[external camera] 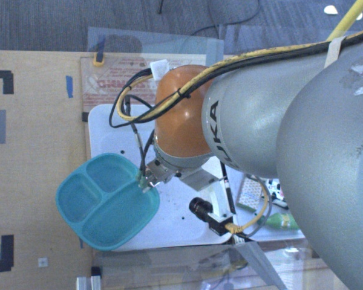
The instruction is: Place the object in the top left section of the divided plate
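Divided plate (103,201) overhanging white bin (103,132), wooden bench (30,162), grey carpet (60,5)

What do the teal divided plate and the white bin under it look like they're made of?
Divided plate: probably moulded plastic, going by its even teal colour, soft sheen and rounded section ridges. White bin: seems smooth plastic or coated sheet, uniform white with a dull glare and rounded corner; the look leaves it open.
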### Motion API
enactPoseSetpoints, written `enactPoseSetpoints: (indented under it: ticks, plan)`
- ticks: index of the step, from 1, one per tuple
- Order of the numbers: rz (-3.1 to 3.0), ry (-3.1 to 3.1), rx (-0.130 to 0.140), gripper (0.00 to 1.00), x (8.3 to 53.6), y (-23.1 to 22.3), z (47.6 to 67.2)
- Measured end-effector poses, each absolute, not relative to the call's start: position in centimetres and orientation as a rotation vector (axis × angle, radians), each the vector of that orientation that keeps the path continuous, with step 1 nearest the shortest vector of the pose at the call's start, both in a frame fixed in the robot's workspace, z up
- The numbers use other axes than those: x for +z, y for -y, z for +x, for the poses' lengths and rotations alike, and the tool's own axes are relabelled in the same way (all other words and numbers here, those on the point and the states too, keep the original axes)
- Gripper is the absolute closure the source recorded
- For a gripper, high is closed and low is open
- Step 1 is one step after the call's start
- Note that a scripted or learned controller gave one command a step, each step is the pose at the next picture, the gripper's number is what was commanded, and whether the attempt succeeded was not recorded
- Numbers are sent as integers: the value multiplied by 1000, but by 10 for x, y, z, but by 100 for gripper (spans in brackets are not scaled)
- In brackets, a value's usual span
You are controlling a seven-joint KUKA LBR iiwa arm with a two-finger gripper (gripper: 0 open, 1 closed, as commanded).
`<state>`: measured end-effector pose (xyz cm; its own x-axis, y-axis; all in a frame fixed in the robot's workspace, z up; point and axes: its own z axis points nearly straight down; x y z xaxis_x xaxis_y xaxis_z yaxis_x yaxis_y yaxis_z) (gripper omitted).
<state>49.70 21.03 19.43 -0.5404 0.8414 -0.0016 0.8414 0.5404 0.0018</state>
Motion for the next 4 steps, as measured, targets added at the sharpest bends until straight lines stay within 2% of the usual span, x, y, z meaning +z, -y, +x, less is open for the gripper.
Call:
enactPoseSetpoints:
  ticks: [1,2,3,4]
  plan:
    - [1311,-2842,12,100,104,-205,486]
    - [1230,-2888,1,100,145,-195,561]
    - [1105,-2928,7,100,107,-155,484]
    - [1043,-2939,20,100,93,-174,489]
